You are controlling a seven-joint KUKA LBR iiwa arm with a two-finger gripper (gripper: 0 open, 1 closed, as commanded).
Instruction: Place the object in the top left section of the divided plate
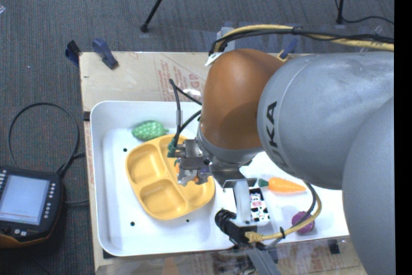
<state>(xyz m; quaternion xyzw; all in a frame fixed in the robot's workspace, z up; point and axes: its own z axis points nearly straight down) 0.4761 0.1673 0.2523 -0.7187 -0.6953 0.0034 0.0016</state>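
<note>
Viewing centre frame, I find the gripper (188,172) over the yellow divided plate's (154,193) right edge; I cannot tell the jaw state. A green object (147,131) lies above-left of it, touching the plate's upper rim.

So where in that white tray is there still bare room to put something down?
Bare floor runs down the left side of the white bin, between its wall and the yellow divided plate, and along the front below the plate. It is crowded on the right: the gripper, carrot, cow-print carton and purple toy cluster there.
</note>
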